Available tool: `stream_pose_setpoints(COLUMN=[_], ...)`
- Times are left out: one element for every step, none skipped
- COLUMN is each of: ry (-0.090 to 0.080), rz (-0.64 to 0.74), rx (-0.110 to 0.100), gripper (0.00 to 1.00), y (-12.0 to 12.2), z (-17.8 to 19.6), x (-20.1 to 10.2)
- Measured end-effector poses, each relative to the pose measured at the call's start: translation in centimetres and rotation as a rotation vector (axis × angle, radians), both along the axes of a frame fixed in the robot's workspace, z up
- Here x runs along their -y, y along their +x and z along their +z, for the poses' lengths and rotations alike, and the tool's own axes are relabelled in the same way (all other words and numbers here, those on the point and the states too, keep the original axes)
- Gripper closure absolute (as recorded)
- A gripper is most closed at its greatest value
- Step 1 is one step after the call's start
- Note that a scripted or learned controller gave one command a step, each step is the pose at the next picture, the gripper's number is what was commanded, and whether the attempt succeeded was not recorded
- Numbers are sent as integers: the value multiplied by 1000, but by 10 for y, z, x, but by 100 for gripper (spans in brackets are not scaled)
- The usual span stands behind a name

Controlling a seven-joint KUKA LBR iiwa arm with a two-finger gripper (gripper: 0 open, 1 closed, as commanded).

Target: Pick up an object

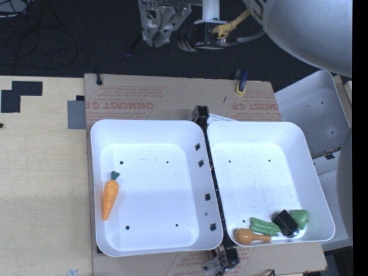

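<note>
Claw parked high, every target hugging a wall

My claw (163,23) hangs beyond the bench at 12 o'clock; whether its fingers are apart, I cannot tell. In the right shallow white plastic bin (253,132), a green bean-like toy (264,226), a black block (286,222), a green rounded piece (300,216) and an orange-tan pear-shaped toy (250,236) crowd the 5 o'clock corner: I risk pinching two, or striking the wall. The orange plastic carrot (109,195), at 9 o'clock in the left white bin (144,132), lies just beside its wall; a finger could jam there.

We look down from one fixed camera above the tabletop (40,171), at a slant. Both white bins (146,132) sit fully in frame, moderately near, with the arm (310,16) entering far right.
</note>
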State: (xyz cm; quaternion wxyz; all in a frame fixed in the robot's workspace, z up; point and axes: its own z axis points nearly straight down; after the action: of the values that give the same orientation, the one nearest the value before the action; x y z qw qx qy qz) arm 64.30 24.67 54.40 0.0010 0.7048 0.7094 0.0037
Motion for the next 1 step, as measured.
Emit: stream_pose_setpoints(ry=[-11], rz=[-14], rx=[-21], gripper=[100], y=[1], z=[-101], x=[85])
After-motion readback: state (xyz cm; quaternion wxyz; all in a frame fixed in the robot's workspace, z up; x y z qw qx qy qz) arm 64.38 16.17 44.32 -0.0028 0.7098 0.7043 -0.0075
